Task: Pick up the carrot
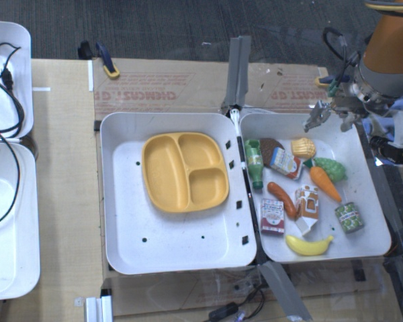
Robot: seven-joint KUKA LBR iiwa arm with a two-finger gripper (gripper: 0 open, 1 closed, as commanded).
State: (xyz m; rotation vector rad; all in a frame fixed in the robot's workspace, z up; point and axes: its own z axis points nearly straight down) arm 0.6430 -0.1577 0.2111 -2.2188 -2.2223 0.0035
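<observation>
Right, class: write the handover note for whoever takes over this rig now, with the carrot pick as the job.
Gripper: over the far edge of the right bin, holding nothing visible; whether its fingers are open or shut cannot be read.
Carrot: lying in the right bin, beside the green leafy piece and near the green can. It is apart from the gripper.
Yellow divided plate: in the left bin.
Done: nothing yet; the carrot is not picked.
Left: move over the carrot, descend, grasp, lift.
</observation>
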